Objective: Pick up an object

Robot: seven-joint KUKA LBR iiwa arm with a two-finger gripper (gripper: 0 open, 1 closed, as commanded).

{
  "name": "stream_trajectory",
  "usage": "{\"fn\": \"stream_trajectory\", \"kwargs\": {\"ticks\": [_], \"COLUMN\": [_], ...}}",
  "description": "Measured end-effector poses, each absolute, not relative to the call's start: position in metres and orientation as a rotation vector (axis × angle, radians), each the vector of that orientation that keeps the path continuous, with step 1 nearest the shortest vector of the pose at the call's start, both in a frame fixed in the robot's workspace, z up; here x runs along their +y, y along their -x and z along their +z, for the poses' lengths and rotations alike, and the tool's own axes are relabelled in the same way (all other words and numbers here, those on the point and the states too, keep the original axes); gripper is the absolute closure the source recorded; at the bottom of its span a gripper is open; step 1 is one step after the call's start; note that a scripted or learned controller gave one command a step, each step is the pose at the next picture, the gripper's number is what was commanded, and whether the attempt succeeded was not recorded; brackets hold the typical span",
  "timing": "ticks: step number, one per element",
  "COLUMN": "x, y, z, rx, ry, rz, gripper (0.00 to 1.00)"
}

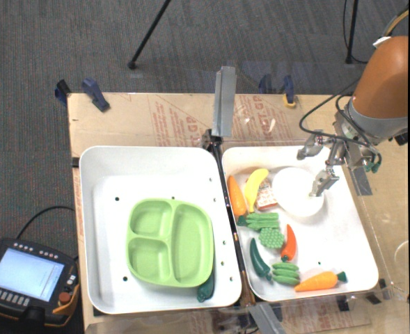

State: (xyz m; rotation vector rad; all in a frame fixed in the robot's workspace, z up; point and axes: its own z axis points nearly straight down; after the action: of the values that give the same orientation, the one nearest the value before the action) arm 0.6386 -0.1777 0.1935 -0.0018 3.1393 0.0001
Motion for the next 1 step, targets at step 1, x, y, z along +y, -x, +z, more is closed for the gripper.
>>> {"fn": "stream_trajectory", "kwargs": {"ticks": [1], "x": [-0.1392], "y": [-0.6198], "z": [0.0945], "rx": [3.121], "ry": [0.195], "rz": [-0.002], "gripper": [0.0]}}
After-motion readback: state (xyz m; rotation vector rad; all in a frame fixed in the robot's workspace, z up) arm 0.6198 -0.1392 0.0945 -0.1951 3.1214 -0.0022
